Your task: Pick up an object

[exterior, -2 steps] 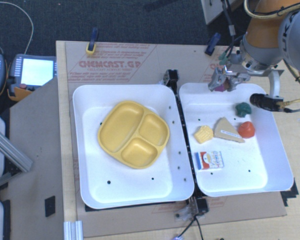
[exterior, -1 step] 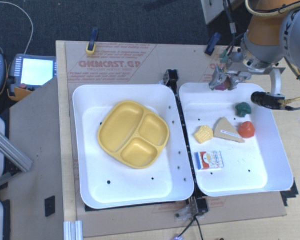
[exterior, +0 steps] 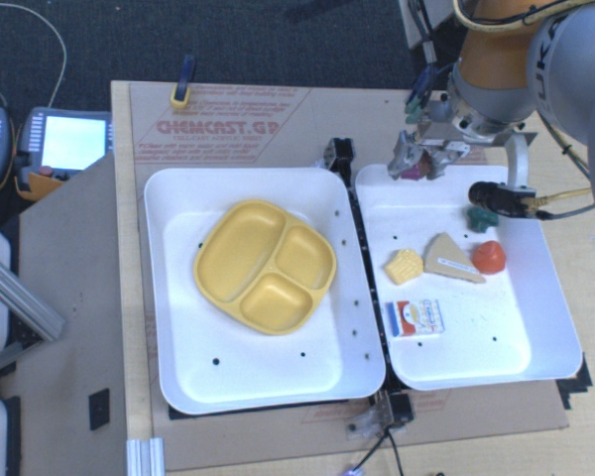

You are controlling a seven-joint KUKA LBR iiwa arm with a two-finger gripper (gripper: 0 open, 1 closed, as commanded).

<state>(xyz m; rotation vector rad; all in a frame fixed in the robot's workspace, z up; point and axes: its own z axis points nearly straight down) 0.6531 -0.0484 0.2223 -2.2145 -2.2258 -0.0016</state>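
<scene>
Yellow, the corn piece [exterior: 404,266] lies in the right bin [exterior: 516,360], on the near side of the tool [exterior: 419,164]. I cannot tell whether the tool is apart or together.

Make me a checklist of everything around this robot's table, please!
Surface: brown board with red print, holding a white left bin and a white right bin.
Job's things: corn, wedge, tomato and carton lie in the right bin. A green bit sits behind the tomato, too small to name.
Clutter: yellow plate with three sections, in the left bin.
Grippers: gripper hangs over the right bin's far left corner, apart from the toys.
Cables: white cable on the floor; wires at the board's near edge.
Surroundings: dark floor, screens at the left, clamp on the board's far edge.
</scene>
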